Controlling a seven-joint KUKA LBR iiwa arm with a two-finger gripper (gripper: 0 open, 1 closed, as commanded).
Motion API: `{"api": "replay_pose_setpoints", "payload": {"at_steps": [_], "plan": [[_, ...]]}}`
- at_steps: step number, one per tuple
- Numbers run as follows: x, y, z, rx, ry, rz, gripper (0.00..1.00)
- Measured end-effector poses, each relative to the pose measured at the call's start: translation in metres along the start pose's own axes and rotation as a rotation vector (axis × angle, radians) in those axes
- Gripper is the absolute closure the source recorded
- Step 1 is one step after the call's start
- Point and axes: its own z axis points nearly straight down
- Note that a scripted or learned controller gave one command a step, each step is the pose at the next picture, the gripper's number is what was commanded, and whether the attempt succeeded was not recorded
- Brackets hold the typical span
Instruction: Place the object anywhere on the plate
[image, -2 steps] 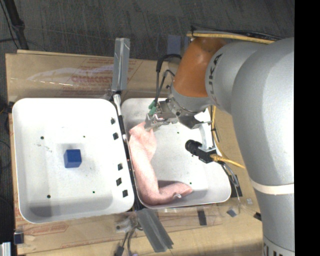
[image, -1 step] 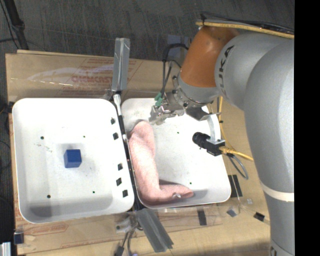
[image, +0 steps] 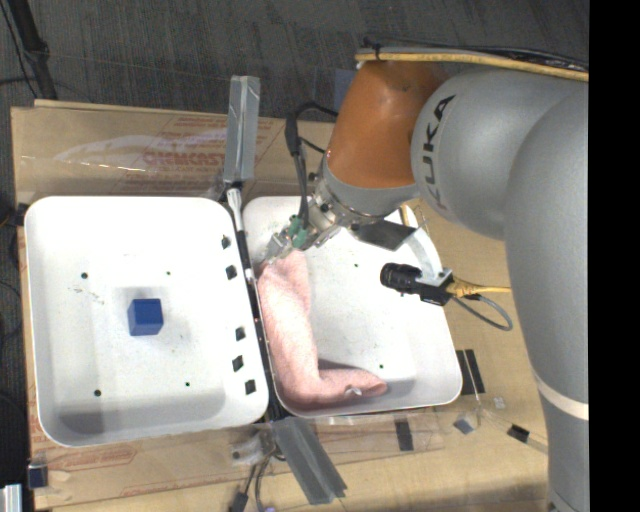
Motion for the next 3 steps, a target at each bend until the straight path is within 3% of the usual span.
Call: {"api": "replay_pose_setpoints", "payload": {"at_steps": [2, 3], "plan": [[0.096, 0.045, 0.015, -0.001, -0.002, -0.813, 1.0], [0.115, 0.055, 0.005, -0.002, -0.004, -1.015, 1.0]]}}
